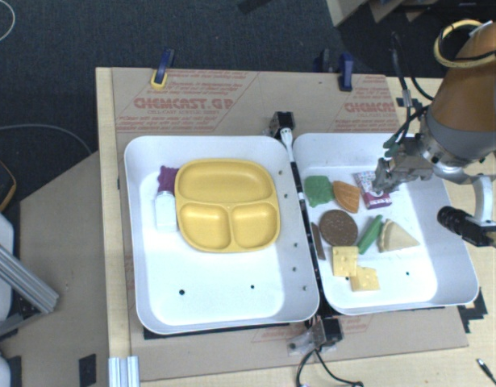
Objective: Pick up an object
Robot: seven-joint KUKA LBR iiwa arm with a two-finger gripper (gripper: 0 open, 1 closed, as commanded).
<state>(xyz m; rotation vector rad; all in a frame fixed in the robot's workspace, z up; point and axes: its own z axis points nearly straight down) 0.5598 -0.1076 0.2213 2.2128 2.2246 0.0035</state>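
From where I stand, the desk (231, 95) carries two shallow white bins side by side. The left bin (223, 305) holds a yellow divided plate (227, 202) in its upper half, and a small white bottle with a purple cap (164, 200) lies just beside the plate's left edge. The lower half of this bin is bare, so there is much open room there.

The right bin (425, 293) is more crowded. Its things sit together in the left and middle part: a green piece (318, 190), an orange-brown piece (346, 196), a round brown cookie (339, 226), a green stick (370, 235), a pale wedge (398, 237) and two yellow cheese blocks (354, 269). A small purple and white packet (367, 189) lies near the upper middle of this bin. The lower right corner of the bin is free, and also a strip along its top edge.

The arm (465, 103) comes in from the right, over the right rim. The gripper (382, 190) is low over the packet, right at its right edge. I cannot tell how far it is open, and I cannot see anything held in it. The things near it are the orange-brown piece on the left and the green stick below.
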